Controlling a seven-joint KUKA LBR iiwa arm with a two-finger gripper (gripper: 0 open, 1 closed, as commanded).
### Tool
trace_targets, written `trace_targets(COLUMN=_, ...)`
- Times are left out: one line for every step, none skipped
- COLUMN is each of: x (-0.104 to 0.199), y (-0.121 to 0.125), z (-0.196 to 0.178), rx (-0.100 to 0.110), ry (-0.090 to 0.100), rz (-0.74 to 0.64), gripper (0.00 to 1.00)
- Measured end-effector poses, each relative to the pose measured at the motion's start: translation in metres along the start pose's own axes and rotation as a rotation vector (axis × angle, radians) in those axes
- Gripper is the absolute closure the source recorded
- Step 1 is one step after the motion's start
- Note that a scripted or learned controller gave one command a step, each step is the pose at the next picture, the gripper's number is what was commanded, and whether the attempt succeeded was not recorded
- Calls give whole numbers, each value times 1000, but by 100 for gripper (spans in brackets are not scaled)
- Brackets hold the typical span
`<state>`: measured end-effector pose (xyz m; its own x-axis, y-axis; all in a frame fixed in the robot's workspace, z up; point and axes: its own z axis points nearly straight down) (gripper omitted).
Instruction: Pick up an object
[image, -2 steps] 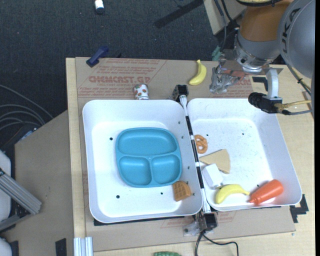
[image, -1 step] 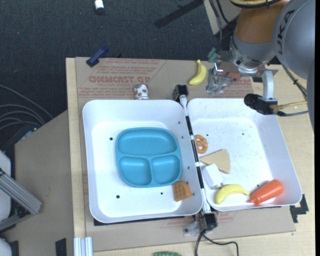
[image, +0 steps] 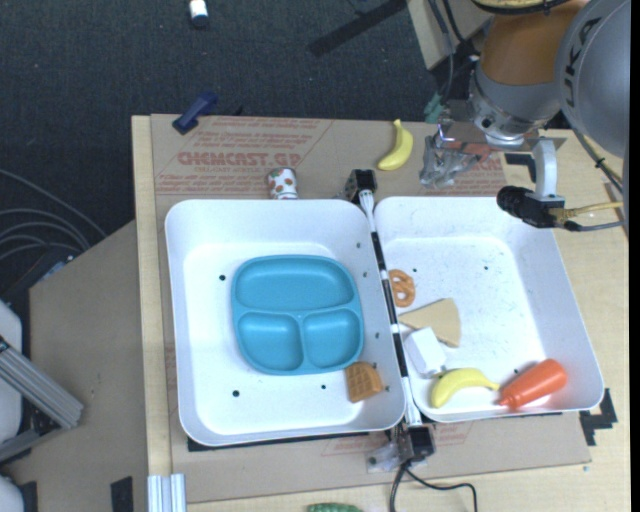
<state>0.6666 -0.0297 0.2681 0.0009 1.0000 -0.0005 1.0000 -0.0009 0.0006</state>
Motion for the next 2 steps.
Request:
trace_targets(x=-1, y=0, z=1, rx=1, ry=0, rz=0, gripper=100)
trace_targets(x=11, y=0, z=6, rx=3, ry=1, rz=-2, gripper=100)
